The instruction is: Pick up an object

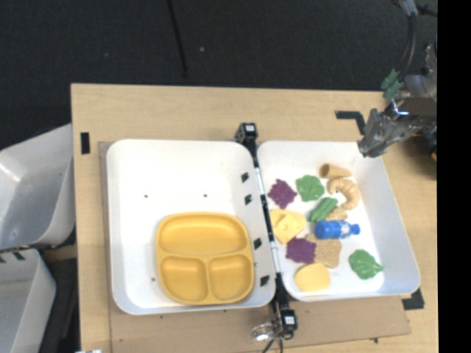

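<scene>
The right bin (390,197) holds several small toy foods. Among them are a blue bottle (335,230), a purple piece (282,193), a green leafy piece (310,187), a tan croissant shape (346,191), a yellow block (288,225) and a green piece (365,263) near the front right corner. My gripper (370,144) hangs at the far right, over the bin's back right corner and apart from all the toys. Nothing shows in its grasp.
A yellow divided plate (204,257) lies in the front of the left bin (147,175). A black divider with clips (259,197) runs between the bins. Another yellow piece (313,276), a second purple piece (300,250) and a brown cookie (329,253) crowd the right bin's front.
</scene>
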You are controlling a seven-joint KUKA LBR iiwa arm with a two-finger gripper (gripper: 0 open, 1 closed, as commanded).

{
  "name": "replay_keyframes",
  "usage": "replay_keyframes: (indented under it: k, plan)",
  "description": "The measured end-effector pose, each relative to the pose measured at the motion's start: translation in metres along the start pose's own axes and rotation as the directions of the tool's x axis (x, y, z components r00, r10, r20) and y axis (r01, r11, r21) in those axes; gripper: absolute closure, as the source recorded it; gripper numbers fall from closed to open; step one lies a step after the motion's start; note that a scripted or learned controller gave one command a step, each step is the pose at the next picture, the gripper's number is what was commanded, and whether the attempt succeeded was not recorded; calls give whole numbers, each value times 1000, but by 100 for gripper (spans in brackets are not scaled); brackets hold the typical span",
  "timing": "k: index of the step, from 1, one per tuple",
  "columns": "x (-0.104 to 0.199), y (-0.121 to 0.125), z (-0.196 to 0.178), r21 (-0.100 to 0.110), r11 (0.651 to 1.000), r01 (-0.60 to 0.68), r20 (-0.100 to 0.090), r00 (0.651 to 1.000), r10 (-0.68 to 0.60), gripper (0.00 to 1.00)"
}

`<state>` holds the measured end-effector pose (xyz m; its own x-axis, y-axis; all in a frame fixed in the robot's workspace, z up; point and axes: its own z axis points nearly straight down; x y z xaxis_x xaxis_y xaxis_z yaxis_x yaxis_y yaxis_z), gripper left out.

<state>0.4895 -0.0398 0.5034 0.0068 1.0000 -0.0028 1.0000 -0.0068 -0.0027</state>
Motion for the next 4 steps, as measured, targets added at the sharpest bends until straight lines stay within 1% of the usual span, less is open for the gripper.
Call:
replay_keyframes:
  k: [1, 2, 3, 4]
  plan:
    - [5, 1, 20, -3, 1000, 6, -1, 1000, -6, 100]
    - [79, 5, 0, -6, 1000, 16, -3, 1000, -16, 100]
    - [34, -1, 168, 14, 1000, 2, 0, 1000, -2, 100]
    - [88, 0, 190, 0, 1000, 13, -3, 1000, -13, 100]
